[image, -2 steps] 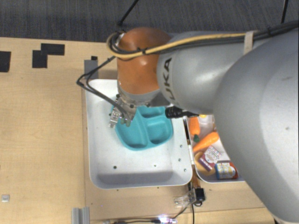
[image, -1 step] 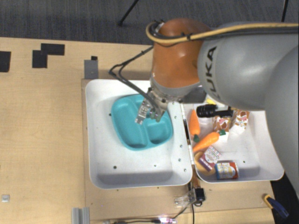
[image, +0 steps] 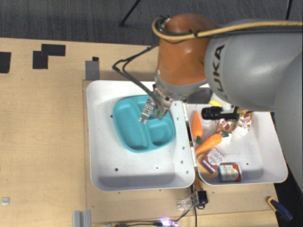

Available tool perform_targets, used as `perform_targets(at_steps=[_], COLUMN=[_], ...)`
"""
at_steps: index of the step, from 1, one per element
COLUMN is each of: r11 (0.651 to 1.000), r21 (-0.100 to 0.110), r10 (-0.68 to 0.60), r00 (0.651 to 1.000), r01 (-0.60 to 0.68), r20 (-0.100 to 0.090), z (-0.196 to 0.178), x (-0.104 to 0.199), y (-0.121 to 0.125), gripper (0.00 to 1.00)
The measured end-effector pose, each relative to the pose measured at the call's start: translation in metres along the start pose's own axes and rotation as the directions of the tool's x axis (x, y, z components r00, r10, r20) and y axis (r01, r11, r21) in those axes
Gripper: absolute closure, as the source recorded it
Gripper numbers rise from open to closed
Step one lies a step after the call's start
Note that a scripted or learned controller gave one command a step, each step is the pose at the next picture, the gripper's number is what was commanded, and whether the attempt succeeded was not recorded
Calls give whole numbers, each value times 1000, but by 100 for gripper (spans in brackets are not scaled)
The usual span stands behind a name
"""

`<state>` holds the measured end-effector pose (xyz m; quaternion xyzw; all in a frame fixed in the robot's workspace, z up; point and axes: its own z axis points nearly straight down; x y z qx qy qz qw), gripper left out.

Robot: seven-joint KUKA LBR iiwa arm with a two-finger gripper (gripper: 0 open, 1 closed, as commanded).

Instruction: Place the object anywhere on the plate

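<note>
Arm [image: 246, 65]: grey casing, letters "UKA" readable
Jaws: over the teal plate [image: 137, 131], spread or pinched I cannot tell
Can [image: 229, 172]: label unreadable

One fixed camera looks down at a slant on the surface [image: 42, 141] from above, near enough that the two white bins, left [image: 102, 174] and right [image: 265, 167], take the frame's middle. The arm [image: 246, 65] enters from the right, bulking large close under the lens

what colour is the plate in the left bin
Turquoise, a divided plate; the camera view shows it plainly.
</note>
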<state>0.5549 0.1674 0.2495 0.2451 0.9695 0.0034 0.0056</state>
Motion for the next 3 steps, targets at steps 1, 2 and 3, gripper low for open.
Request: perform_targets(at_steps=[1,2,3], r11=[1000,996,996], r21=[6,5,3], r10=[1,-87,-92], r00=[1000,996,996], r01=[-1,87,92], r20=[-7,1,-2], z=[39,15,16], x=[4,-18,-15], y=[28,-58,-55], gripper=[100,100,0])
